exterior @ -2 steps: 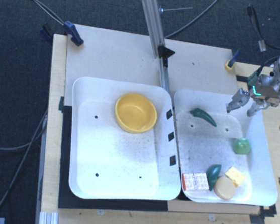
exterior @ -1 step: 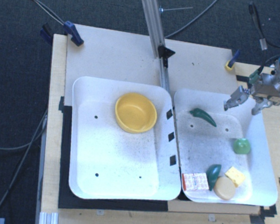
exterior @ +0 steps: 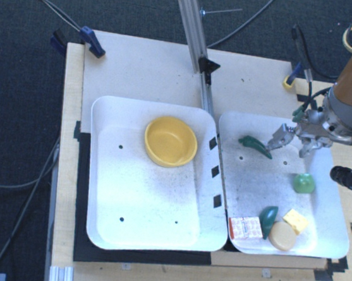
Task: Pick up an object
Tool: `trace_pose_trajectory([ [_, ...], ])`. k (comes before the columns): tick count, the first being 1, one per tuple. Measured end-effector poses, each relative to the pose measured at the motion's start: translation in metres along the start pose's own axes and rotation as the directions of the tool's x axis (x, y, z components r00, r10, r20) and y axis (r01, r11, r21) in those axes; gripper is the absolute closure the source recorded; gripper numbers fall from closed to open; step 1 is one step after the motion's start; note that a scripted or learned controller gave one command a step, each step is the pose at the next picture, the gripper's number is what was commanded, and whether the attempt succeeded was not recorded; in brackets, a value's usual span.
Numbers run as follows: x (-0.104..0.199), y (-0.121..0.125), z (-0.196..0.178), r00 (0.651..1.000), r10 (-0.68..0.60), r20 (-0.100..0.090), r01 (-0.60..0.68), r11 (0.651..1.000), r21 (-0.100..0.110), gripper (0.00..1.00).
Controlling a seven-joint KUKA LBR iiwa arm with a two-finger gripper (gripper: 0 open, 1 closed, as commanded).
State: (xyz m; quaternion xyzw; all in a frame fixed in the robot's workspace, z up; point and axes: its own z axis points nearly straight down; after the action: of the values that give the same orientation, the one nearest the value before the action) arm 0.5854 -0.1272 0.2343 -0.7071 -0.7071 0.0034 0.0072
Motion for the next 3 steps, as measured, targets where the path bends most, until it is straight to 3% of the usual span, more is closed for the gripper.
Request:
trace_pose_trajectory([
  [2,-0.003,-0.013,0.122,1.000,0.002,-0.001,-0.002,1.000,0.001,0.00],
  [3,-0.003,-0.011,0.106,1.000,0.001,-0.002,-0.001,1.000,-0.008,1.00],
])
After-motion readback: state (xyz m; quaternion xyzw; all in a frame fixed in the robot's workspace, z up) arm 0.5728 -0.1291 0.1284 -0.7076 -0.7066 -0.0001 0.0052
